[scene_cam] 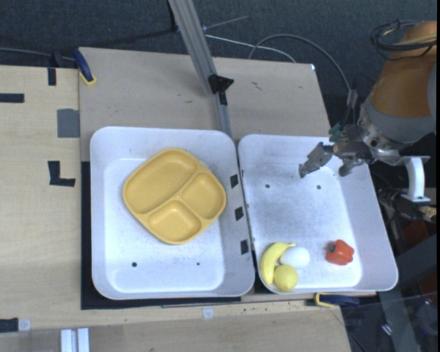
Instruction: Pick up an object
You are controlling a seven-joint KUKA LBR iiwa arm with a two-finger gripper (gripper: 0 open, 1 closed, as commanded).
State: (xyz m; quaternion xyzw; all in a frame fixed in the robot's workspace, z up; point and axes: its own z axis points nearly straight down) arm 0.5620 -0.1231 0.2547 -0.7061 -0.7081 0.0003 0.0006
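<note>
Bench, two white bins: approach step, nothing grasped.
Gripper (327,163) fingers apart above right bin (308,204); next, descend toward red pepper (339,251) or banana (271,259).

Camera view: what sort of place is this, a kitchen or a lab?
Likely a robot lab: two white bins on a bench, a gripper above them, and toy food such as a banana.
</note>
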